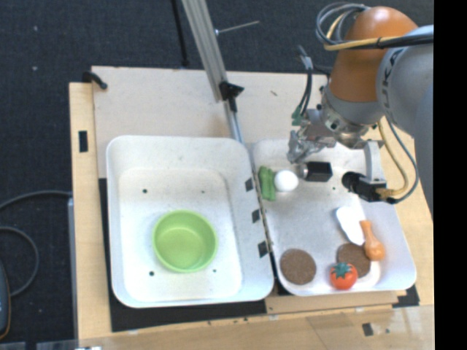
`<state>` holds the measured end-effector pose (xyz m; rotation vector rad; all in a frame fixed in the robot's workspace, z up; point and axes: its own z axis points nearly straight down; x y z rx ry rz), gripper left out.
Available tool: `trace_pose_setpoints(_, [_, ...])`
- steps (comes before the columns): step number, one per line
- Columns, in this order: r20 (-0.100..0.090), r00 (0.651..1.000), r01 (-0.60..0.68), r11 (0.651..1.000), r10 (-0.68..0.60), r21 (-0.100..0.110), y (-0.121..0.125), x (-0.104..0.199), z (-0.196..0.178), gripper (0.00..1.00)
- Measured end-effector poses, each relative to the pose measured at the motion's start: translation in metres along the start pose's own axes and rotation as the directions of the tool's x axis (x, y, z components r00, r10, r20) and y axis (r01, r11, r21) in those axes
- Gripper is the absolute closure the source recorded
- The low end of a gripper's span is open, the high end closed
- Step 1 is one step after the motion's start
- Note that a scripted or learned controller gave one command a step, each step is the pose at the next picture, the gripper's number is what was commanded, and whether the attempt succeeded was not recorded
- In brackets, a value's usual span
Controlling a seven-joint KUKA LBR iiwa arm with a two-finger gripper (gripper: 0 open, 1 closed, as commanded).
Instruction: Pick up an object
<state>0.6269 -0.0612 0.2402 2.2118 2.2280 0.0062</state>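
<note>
My gripper point(301, 154) hangs over the far left corner of the right bin point(321, 217), just above and to the right of a white ball point(286, 181). A green oblong piece point(266, 183) lies against the ball's left side by the bin wall. Nothing shows between the fingers. Lower in the same bin lie a brown disc point(298, 266), a red tomato-like toy point(343, 275), a second brown disc point(353, 254), an orange carrot-like piece point(371, 243) and a white flat piece point(350, 223).
The left bin point(131, 166) holds a green bowl point(184, 240). A metal pole point(208, 49) slants down from the top to the gap between the bins. A black block point(318, 170) and a black fitting point(359, 184) sit under the wrist.
</note>
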Motion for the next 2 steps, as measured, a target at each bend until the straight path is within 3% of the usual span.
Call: trace_pose_setpoints(2, [0.000, 1.000, 0.000, 1.000, 0.000, 0.003, 0.018, 0.112, 0.010, 1.00])
